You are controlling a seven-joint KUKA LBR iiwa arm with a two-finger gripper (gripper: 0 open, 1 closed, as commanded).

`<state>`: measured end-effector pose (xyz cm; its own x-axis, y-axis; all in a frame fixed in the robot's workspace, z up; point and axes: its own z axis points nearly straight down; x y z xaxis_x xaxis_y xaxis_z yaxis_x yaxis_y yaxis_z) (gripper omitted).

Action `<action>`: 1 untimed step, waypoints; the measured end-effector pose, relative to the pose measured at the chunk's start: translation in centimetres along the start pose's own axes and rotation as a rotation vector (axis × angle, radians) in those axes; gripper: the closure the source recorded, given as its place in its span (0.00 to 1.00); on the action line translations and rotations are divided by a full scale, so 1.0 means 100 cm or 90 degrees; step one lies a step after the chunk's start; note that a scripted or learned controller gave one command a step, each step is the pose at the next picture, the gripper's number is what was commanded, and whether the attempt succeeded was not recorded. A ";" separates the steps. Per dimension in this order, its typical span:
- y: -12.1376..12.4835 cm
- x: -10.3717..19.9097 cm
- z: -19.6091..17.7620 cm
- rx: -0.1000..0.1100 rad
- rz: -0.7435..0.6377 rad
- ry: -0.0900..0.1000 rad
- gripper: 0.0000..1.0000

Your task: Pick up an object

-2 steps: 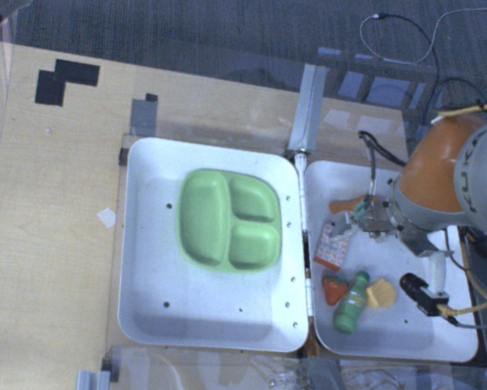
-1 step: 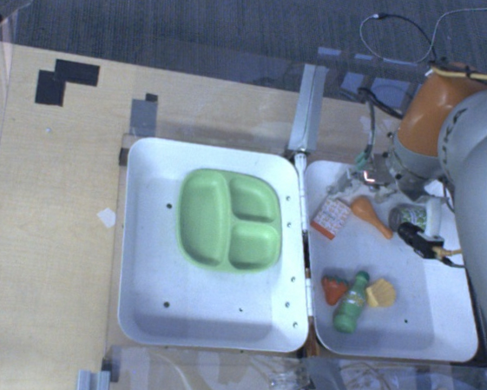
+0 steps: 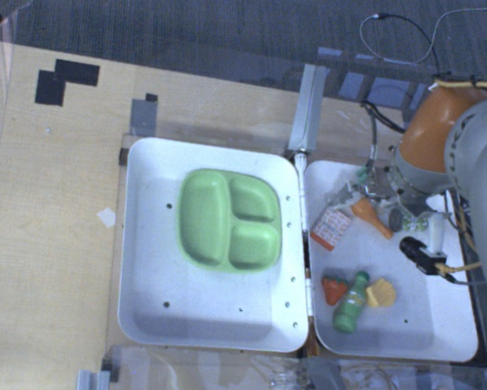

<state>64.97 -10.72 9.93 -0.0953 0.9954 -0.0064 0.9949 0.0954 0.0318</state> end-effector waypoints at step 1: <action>0.003 0.003 -0.013 -0.004 -0.004 0.001 1.00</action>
